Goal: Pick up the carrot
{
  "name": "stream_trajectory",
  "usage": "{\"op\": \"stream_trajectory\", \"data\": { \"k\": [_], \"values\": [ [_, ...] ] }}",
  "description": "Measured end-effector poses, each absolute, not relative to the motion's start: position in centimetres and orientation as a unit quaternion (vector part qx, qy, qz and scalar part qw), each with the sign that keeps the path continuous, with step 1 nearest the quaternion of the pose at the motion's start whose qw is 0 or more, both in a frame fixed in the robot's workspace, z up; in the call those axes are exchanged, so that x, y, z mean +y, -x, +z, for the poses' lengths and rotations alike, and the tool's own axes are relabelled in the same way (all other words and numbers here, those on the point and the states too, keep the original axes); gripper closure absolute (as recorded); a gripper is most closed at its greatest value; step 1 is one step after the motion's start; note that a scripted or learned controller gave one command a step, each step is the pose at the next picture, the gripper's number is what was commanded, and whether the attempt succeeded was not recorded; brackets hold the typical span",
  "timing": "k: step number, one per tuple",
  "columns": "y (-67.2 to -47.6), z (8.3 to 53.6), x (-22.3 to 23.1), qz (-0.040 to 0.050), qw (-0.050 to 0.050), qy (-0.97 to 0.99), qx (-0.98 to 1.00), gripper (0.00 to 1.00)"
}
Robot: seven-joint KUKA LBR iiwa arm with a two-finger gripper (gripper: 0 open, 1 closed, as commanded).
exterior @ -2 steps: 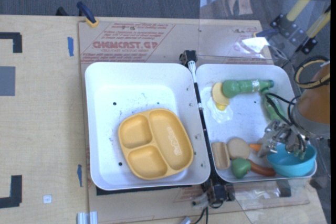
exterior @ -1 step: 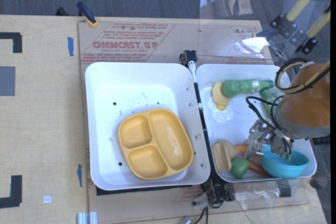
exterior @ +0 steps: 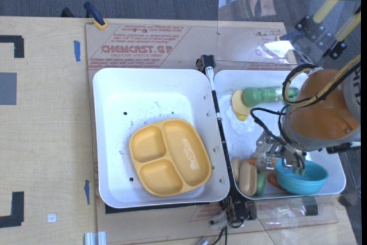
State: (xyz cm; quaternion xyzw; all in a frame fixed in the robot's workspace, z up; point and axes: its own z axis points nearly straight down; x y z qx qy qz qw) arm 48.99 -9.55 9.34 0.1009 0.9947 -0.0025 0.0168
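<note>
Camera view: two white bins side by side, seen from above at a slant
Left bin [exterior: 114, 100]: carries a yellow divided plate [exterior: 169, 155]
Right bin [exterior: 243, 137]: crowded along its near wall
Arm [exterior: 318, 109]: reaches in from the right, low over the right bin
Blue bowl [exterior: 304, 181]: near corner, under the wrist
Gripper [exterior: 281, 159]: just above the bowl's left rim; claw state cannot be told
Carrot [exterior: 273, 181]: a small orange sliver wedged between the bowl and a tan bun [exterior: 248, 178], mostly hidden
Handling, judged: probably a light, stiff, smooth toy; grip across the thick middle, though the neighbours crowd it
</note>
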Motion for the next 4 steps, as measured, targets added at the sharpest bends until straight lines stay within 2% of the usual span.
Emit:
{"op": "stream_trajectory", "data": {
  "k": [1, 2, 3, 4],
  "values": [
    [-48.9, 9.3, -15.4, -0.0002, 0.015, 0.152, 0.988, 1.0],
    [-51.0, 22.0, -14.0, -0.0007, 0.008, -0.048, 0.999, 1.0],
    [-48.9, 14.4, -14.3, 0.0, -0.001, -0.45, 0.893, 1.0],
    [-48.5, 18.5, -4.7, 0.0013, 0.003, -0.567, 0.824, 1.0]
  ]
}}
